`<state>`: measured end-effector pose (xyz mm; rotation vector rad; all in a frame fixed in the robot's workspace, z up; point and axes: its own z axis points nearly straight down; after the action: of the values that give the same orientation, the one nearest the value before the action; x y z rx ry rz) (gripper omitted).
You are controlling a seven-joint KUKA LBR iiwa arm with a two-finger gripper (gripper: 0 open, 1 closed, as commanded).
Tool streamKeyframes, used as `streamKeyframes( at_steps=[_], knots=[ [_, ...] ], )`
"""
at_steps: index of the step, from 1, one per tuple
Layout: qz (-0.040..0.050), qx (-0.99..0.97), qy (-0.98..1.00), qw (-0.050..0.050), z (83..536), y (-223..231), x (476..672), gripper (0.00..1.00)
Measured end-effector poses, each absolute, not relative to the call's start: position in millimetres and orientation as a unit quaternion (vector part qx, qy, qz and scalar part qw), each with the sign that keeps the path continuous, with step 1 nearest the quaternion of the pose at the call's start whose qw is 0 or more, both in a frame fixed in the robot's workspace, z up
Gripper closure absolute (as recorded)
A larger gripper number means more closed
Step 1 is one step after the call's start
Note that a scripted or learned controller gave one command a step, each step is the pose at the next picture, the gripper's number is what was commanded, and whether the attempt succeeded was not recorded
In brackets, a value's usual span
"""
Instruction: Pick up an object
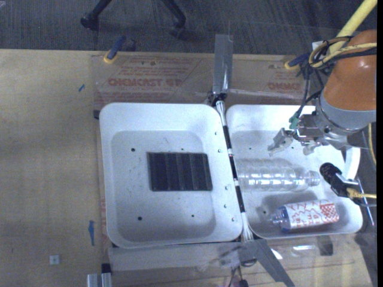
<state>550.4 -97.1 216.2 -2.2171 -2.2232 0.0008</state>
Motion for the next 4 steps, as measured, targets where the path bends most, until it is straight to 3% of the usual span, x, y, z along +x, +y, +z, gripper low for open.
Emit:
streamKeyframes(
  at_steps=[1, 2, 3, 4],
  knots=[
    [-0.0026, -0.719, -0.695, -0.004, 88.3, -147.4, 539.5, 0.0],
    [-0.0006, -0.707, -0.707, -0.001, 90.5, -127.2, 636.1, 0.0],
    [-0.0001, -0.654, -0.756, 0.0, 115.4, -170.7, 561.8, 0.0],
    [-0.0021, -0.629, -0.778, -0.003, 87.9, -184.7, 502.2, 0.0]
  ],
)
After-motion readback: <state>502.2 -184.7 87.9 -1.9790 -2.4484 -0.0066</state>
